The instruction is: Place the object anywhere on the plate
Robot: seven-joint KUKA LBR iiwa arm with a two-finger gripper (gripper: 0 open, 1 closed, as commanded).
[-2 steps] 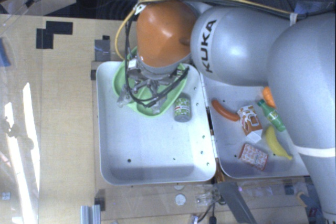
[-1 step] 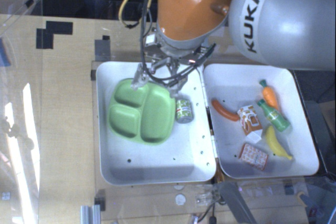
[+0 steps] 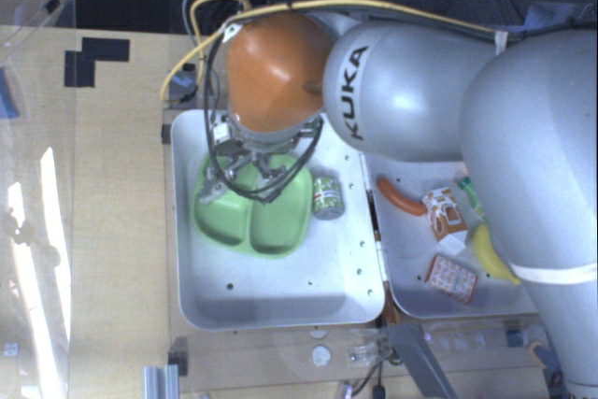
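A light green plate with two compartments lies in the left white bin. My gripper hangs directly over the plate's far part, under the orange band of the wrist, which hides most of it. A small green and white can stands in the left bin just right of the plate, beside its rim and off it. I see nothing clearly between the gripper's fingers.
The right bin holds a red-orange sausage, a small carton, a red and white packet and a yellow banana. The grey arm covers the bin's far and right part. Cables loop above the left bin.
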